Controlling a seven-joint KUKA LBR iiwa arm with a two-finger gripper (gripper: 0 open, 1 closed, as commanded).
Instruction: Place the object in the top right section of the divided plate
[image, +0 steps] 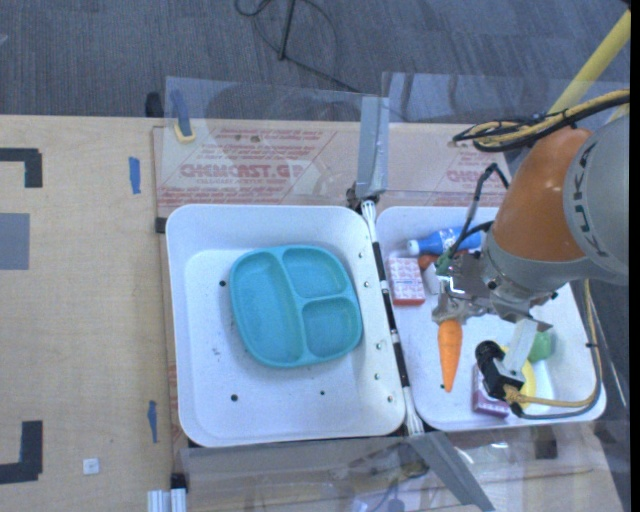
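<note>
**A:** Where was the carrot (450, 353)?

**B:** In the right bin (590, 352), lying lengthwise, orange, tapering to a point toward the bin's near edge, its top just under the jaws (452, 303).

**A:** Were the jaws clenched on it?

**B:** I could not tell; the arm's wrist covered them from above.

**A:** And the divided plate (296, 304)?

**B:** It was teal, three sections, sitting in the left bin (200, 250), well apart from the carrot.

**A:** Anything else beside the carrot?

**B:** A small red-and-white box (405, 279) and a blue tube (437, 241) farther back, and a green piece (541, 345) and a purple item (488, 404) to its right.
</note>
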